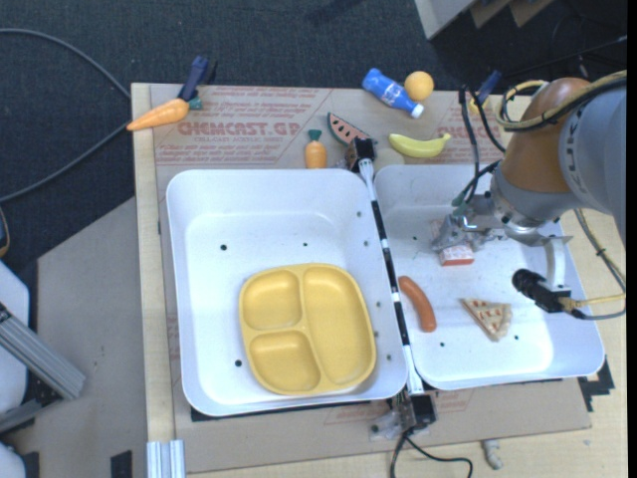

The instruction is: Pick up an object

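My gripper (454,233) hangs low over the back left part of the right bin (518,366), on the grey arm with its orange band (542,152). A small red and white block (457,256) lies on the bin floor directly below the gripper tip, touching or nearly touching it. An orange-red sausage (417,302) lies by the bin's left wall. A tan waffle-patterned pizza slice (488,317) lies right of the sausage. None of these is visibly lifted.
The left bin (199,227) holds a yellow divided plate (307,327). Behind the bins lie a carrot (159,116), a watermelon slice (343,127), a small orange piece (316,153), a banana (419,145), a blue bottle (390,92) and an orange ball (419,85).
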Controlling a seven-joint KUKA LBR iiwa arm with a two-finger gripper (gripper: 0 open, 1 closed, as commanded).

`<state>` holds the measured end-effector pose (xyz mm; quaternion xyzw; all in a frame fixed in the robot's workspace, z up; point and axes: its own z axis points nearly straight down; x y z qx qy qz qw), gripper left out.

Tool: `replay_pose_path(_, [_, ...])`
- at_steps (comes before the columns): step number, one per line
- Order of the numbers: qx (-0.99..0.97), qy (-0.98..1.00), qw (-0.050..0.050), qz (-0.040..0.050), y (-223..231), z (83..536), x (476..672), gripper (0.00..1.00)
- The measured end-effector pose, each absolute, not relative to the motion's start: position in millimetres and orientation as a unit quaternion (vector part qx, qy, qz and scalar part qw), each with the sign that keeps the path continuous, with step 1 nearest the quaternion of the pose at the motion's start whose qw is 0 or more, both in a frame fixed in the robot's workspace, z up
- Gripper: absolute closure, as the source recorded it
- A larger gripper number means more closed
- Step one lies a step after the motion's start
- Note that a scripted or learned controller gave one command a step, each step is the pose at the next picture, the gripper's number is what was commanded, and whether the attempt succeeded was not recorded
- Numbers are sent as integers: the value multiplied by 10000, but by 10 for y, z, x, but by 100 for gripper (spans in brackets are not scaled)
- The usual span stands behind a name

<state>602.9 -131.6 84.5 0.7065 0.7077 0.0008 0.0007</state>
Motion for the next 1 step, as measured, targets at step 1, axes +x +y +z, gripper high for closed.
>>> replay_pose_path(1, [7066,7077,5,8,-639,1852,5924,100])
